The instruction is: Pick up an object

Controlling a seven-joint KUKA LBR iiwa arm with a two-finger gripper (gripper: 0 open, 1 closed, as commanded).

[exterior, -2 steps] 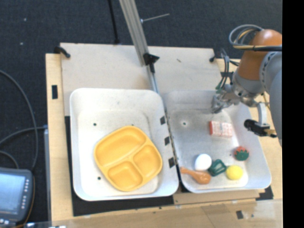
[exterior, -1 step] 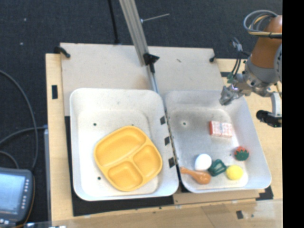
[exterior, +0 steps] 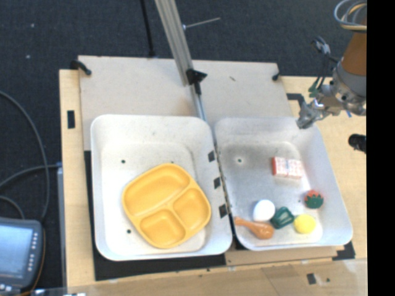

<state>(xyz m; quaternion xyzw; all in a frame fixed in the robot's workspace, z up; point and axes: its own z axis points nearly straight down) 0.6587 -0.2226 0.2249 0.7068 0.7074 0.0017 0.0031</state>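
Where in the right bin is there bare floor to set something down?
The right bin has bare floor in its upper left, bordered by the box on the right and the ball below. Its lower right is crowded: spoon, green piece, lemon, tomato. The gripper hangs at the upper right rim.

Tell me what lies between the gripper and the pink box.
In the camera view, nothing: bare white bin floor separates the gripper, at the right bin's far edge, from the pink box.
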